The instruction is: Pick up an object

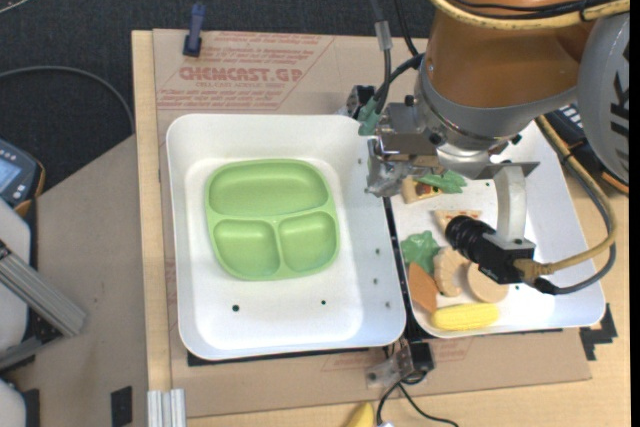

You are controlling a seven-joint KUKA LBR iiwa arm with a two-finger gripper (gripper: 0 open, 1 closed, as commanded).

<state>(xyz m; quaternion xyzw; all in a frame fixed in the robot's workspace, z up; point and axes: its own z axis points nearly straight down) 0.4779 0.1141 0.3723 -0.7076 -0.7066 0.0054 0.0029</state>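
The arm (500,25) hangs low over the right bin (570,215), nothing visibly lifted yet. The left bin (190,245) bears a green tray (270,217). Toy food (455,280) crowds the right bin's near left corner, against the wall. The gripper (400,155) fingers' state cannot be told.

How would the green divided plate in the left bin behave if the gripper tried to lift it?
The green plate looks like stiff moulded plastic, so it would probably keep its shape. It lies flat with low rounded edges, so fingers may slip off. It seems light and might slide across the left bin.
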